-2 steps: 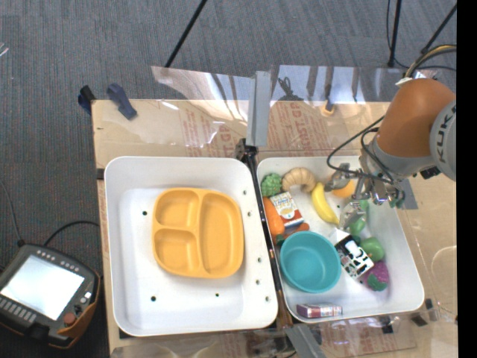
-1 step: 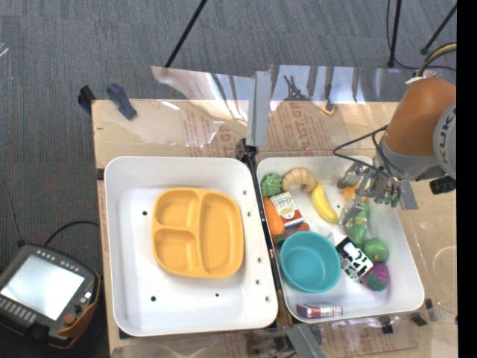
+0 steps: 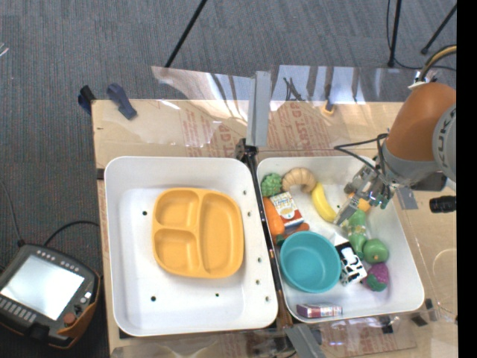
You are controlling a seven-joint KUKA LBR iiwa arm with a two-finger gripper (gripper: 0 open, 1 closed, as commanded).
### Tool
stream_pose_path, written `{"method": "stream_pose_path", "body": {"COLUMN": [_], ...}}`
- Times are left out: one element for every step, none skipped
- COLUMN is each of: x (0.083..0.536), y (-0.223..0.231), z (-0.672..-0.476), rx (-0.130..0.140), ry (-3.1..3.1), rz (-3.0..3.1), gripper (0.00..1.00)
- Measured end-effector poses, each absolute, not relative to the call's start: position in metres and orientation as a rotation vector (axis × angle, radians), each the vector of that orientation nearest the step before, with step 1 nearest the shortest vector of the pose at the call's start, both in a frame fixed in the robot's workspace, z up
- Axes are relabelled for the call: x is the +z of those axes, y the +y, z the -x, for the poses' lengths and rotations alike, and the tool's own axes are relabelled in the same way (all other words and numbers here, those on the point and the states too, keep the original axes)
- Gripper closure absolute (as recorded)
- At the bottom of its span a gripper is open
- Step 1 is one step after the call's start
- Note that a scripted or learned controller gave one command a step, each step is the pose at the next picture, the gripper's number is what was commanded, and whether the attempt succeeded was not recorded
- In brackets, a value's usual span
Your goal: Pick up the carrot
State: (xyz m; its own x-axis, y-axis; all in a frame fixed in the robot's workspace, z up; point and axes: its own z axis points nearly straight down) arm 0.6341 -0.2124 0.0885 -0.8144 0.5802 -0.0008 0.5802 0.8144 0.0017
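Your claw (image 3: 363,200) hangs low in the right bin (image 3: 412,274), and you cannot tell how it is set. The carrot (image 3: 273,221) lies well to its left against the bin's left wall, a smooth orange taper partly under a small printed carton (image 3: 287,207). Move the claw left past the slick curved banana (image 3: 323,202), line it across the carrot's narrow width, and drop beside the carton, clear of the rounded teal bowl (image 3: 310,261).

carrot (image 3: 273,220) at right bin's left wall | gripper (image 3: 361,200) over green toys (image 3: 367,243) | plate (image 3: 198,232) left bin
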Motion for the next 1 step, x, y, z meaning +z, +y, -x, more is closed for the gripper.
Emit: {"method": "stream_pose_path", "body": {"x": [0.0877], "y": [-0.1861], "z": [-0.6364], "rx": [0.003], "ry": [2.979], "rz": [-0.999], "gripper": [0.00]}}
